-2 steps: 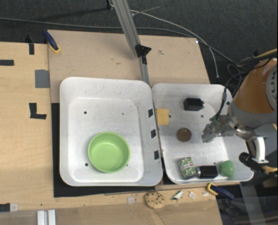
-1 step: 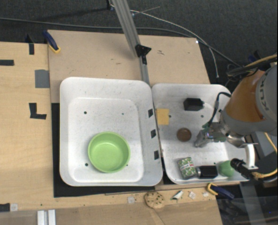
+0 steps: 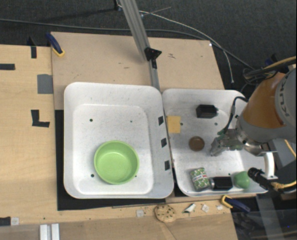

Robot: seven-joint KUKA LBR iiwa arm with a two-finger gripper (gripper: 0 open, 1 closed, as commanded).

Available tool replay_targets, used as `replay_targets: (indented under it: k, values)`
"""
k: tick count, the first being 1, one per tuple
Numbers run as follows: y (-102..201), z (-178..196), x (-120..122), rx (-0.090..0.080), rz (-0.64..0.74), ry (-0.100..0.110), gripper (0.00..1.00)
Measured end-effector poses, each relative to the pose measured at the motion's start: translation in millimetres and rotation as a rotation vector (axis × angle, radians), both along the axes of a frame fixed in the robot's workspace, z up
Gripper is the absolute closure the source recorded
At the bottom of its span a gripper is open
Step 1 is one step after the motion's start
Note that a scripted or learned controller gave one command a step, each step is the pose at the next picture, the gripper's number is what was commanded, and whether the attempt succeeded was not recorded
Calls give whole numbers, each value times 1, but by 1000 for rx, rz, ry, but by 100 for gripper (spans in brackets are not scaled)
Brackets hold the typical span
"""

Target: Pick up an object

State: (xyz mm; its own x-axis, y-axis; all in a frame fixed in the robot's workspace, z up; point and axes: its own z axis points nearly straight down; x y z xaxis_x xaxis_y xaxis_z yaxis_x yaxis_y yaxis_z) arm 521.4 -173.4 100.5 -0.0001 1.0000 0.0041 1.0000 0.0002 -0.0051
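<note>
Camera view is showing the gripper hovering empty, fingers slightly parted, beside the brown ball: probably light, rollable, best pinched across its middle.

Tan surface under two white bins, blue-and-yellow clamp at 10 o'clock, slanted metal rail at 12, black tape marks at 9, another clamp at 5, cookie-like disc at 6.
</note>
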Motion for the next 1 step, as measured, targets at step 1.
replay_targets:
  k: [1]
  values:
    - [-1,63,3,-3,1,-6,100]
